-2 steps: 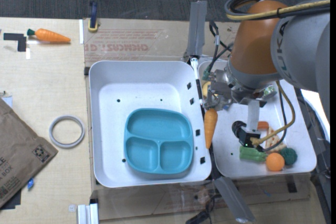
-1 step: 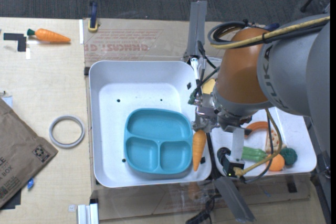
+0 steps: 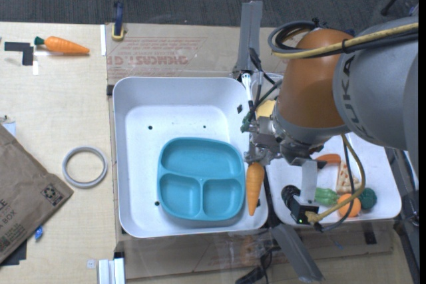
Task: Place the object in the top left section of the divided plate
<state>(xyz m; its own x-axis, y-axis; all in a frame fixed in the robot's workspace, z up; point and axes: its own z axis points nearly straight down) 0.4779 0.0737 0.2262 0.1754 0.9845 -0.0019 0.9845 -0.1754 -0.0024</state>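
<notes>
The blue divided plate lies in the left white bin, with one wide section at the back and two smaller ones at the front. My gripper hangs over the rim between the two bins, just right of the plate. It is shut on the top end of an orange toy carrot, which points down along the plate's right edge. The grey arm with its orange band covers much of the right bin.
The right bin holds several toy foods: a pizza slice, a green piece, an orange piece and broccoli. On the bench at left lie a second carrot, a grey ring and a cardboard box.
</notes>
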